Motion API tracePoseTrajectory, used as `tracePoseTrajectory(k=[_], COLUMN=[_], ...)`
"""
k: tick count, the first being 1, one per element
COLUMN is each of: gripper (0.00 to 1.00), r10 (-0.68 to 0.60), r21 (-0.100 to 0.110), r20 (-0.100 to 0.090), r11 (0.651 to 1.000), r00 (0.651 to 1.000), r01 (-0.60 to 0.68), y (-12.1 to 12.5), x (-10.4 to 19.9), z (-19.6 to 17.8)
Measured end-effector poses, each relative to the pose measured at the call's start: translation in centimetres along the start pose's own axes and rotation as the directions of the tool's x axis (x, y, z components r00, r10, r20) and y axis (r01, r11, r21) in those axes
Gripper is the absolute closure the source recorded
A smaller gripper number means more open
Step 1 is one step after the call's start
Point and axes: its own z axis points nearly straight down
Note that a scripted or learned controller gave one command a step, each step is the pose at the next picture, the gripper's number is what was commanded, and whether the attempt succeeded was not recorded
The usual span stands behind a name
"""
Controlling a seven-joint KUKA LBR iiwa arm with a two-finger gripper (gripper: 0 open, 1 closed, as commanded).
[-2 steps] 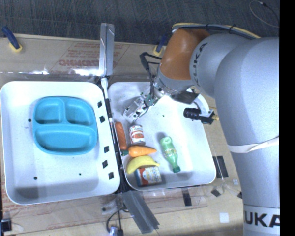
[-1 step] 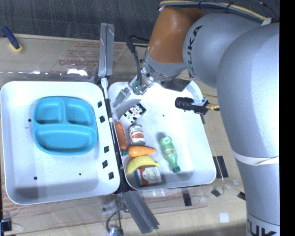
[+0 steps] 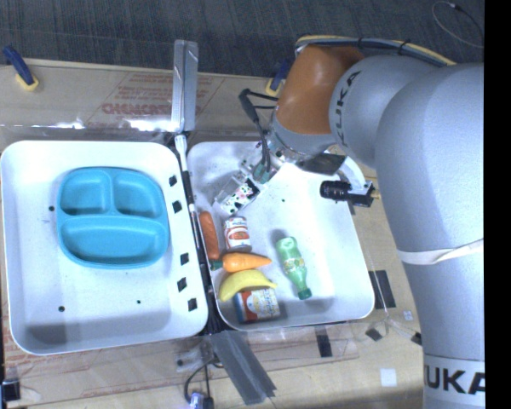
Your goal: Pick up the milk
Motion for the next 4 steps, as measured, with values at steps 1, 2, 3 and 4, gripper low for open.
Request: tracePoseTrajectory(k=[1, 2, 3, 4], gripper=[0.00, 1.00, 1.00, 0.00], r10=[-0.015, -0.019, -0.060, -0.060], r21=[0.011, 0.010, 0.010, 0.010], r20=[-0.011, -0.010, -0.011, -0.012], r11=[1.000, 1.000, 0.998, 0.998], r00=[1.000, 1.000, 0.998, 0.998], r01=[0.015, 0.019, 0.060, 0.060], y=[-0.9, -0.8, 3.2, 3.1], x=[2.3, 2.2, 3.3, 3.3], z=[2.0, 1.0, -7.9, -7.9])
